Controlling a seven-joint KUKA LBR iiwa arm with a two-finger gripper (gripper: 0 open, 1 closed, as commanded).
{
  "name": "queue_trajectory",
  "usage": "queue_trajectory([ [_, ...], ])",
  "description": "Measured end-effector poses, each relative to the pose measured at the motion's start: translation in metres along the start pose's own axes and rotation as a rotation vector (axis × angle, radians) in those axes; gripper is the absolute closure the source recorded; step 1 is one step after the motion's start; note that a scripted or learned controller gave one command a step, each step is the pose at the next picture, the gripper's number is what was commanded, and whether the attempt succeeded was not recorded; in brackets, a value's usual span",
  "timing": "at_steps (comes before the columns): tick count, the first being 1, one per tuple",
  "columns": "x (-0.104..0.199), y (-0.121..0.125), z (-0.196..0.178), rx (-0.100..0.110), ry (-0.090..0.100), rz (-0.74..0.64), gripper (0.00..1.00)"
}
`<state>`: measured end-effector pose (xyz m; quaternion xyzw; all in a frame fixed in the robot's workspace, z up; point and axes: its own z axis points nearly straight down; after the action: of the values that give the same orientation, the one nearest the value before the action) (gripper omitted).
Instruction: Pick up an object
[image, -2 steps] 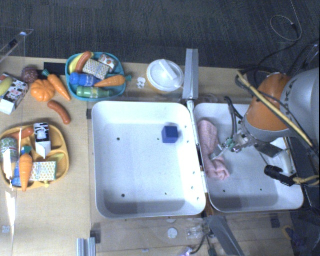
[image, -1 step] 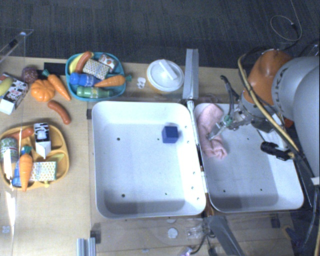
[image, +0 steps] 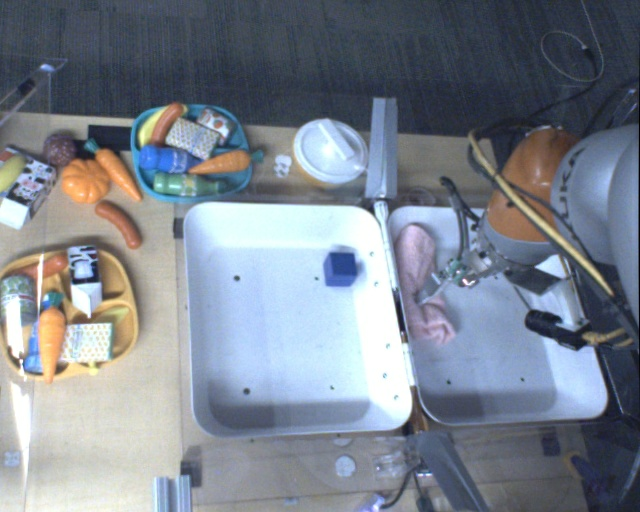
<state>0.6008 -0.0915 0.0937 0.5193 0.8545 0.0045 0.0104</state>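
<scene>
- Gripper (image: 447, 277): low in the right bin (image: 520, 400), its tip at the right edge of the pink cloth (image: 422, 285); jaw opening cannot be made out, nor any hold on the cloth.
- Pink cloth: crumpled lengthwise along the right bin's left wall, beside the divider.
- Blue cube (image: 341, 267): alone in the left bin (image: 250, 390), upper right part, clear of all walls.
- Right bin floor: bare toward its near side.

The arm (image: 600, 190) is grey with an orange band (image: 530, 180), yellow and black cables along it, and a small metallic gripper (image: 447, 275).
</scene>
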Motion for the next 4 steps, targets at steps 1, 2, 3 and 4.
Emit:
queue_trajectory([
  [1,0.005,-0.024,0.0,-0.001,0.001,-0.016,0.0],
  [2,0.013,-0.052,-0.023,0.013,0.014,-0.29,0.0],
  [3,-0.008,0.008,0.001,0.004,0.004,-0.064,0.0],
  [4,-0.007,0.011,-0.011,-0.003,0.003,-0.069,1.0],
])
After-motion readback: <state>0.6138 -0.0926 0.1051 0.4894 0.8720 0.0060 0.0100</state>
